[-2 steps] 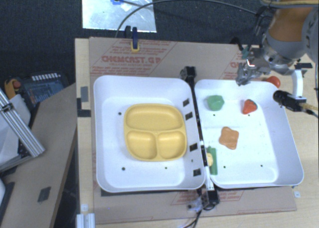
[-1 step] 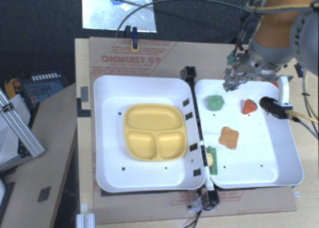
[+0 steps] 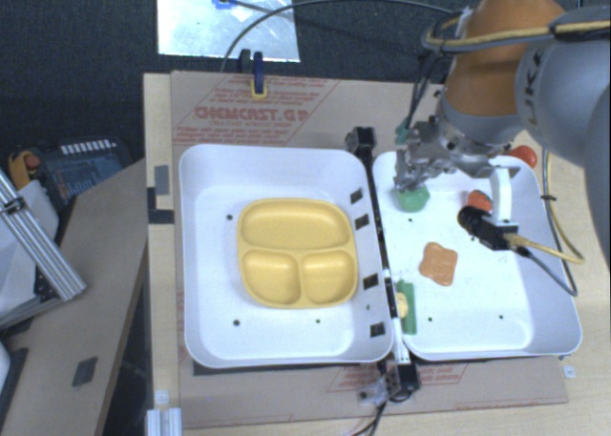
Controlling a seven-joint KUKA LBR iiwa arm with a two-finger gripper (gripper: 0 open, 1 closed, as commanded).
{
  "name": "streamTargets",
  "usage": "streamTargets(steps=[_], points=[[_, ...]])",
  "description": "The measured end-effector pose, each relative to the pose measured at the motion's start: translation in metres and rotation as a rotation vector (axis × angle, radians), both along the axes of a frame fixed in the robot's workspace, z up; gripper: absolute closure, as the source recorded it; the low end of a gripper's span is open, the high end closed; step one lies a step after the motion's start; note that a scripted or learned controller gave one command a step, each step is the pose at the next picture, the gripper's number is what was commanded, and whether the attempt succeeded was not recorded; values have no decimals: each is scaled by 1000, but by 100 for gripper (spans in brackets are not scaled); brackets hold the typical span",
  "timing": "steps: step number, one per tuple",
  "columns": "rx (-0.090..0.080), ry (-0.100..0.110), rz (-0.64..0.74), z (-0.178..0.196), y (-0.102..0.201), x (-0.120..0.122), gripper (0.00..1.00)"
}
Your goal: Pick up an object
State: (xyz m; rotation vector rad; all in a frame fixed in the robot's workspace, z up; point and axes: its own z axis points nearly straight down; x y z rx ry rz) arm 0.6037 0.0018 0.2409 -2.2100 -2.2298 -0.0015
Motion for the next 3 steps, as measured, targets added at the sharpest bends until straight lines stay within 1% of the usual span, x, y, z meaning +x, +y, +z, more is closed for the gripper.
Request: streamTargets(steps=[1, 2, 3], points=[[0, -1, 0, 3, 45, -22, 100], [-1, 1, -1, -3, 82, -52, 100], [-1, 0, -1, -9, 109, -68, 100]])
